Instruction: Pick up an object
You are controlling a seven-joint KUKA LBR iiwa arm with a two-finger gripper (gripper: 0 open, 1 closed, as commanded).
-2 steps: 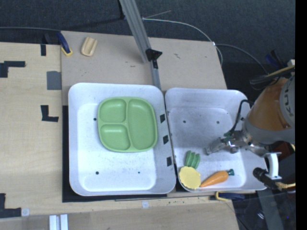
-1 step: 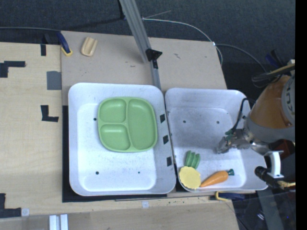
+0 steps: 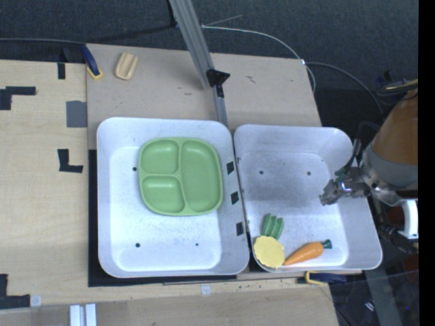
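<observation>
We see gripper (image 3: 334,191) at right bin's (image 3: 285,145) right side; cannot tell its state. Carrot (image 3: 306,252) lies nearer and slightly left of it, long axis left-right, tilted. Corn (image 3: 270,243) just left of carrot. We judge carrot closest target.

Bins: two white ones, the left bin (image 3: 115,250) and the right bin (image 3: 299,141)
Divided plate: one, green (image 3: 181,176), in the left bin
Carrot: one, orange (image 3: 306,251), in the right bin
Yellow toy with green top: one (image 3: 269,248), in the right bin
Tan block: one (image 3: 126,66), on the desk (image 3: 272,94)
</observation>
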